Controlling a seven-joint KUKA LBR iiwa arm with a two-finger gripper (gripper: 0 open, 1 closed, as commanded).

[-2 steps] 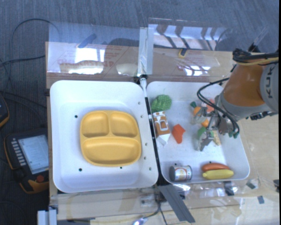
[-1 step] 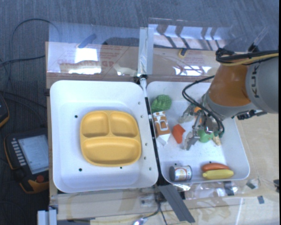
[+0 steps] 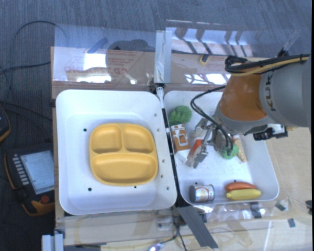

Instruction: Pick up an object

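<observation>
My gripper hangs low in the middle of the right bin, pointing down and to the left. A small orange-red piece shows right at the gripper; whether it is held is unclear. Just left of the gripper lies a small orange and white box, with a green leafy toy behind it. A green object and a tan piece lie to the gripper's right, partly under the wrist. Along the front edge sit a small can, a yellow banana and a red item.
The left bin holds a yellow divided plate. A raised divider separates the bins. Clear plastic panels stand behind them. Cables loop around the orange wrist. Devices lie on the floor at left.
</observation>
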